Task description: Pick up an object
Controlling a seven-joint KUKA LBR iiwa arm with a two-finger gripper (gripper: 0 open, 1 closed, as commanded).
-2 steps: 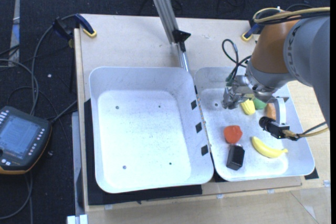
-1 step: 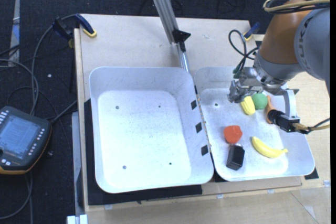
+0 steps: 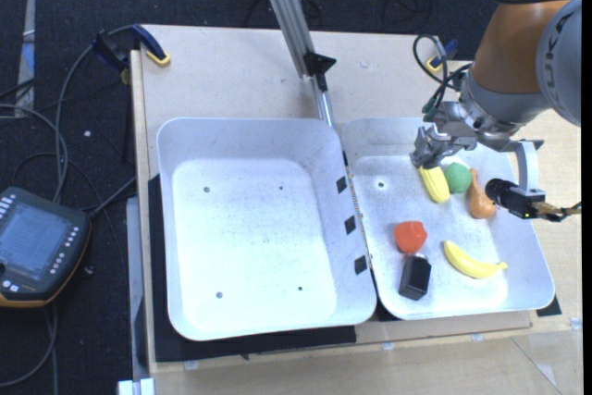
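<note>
My gripper (image 3: 435, 153) hangs low over the far part of the right bin (image 3: 388, 148). It is directly above the top end of a yellow corn-shaped piece (image 3: 436, 184), and whether it touches the piece I cannot tell. A green round piece (image 3: 457, 176) lies against the yellow one on its right. An orange pear-like piece (image 3: 481, 201) sits further right. Nearer the front lie a red piece (image 3: 411, 236), a black box (image 3: 415, 277) and a yellow banana (image 3: 474, 261).
The left bin (image 3: 250, 227) stands beside the right one, their walls meeting at a ridge (image 3: 351, 208). A slanted metal pole (image 3: 291, 5) rises behind the bins. A pendant (image 3: 37, 245) and cables lie off the bench at left.
</note>
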